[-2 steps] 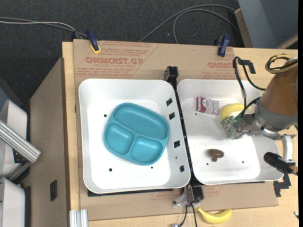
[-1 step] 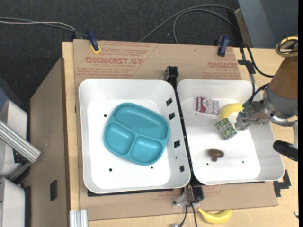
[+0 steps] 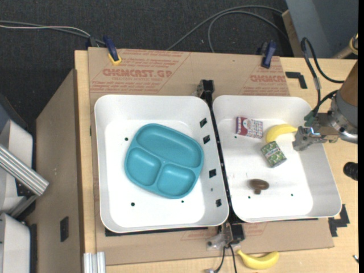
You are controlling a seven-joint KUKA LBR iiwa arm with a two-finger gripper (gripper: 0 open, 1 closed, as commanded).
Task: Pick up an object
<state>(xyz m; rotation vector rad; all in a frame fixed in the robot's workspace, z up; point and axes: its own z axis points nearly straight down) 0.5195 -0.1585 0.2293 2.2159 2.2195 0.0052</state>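
Note:
The right bin (image 3: 318,201) holds a small maroon and white carton (image 3: 249,127), a yellow banana (image 3: 280,132), a small green packet (image 3: 273,153) and a little brown lump (image 3: 259,185). My gripper (image 3: 303,139) hangs over the right part of this bin, just right of the banana's tip and of the green packet. I see nothing held in it. In the left bin (image 3: 108,169) lies a teal divided plate (image 3: 164,160).
A black divider with clips runs between the two bins (image 3: 213,152). A second banana (image 3: 260,259) lies on the cardboard in front of the right bin. Blue and yellow clamps (image 3: 112,51) hold the cardboard's far edge. Cables cross behind.

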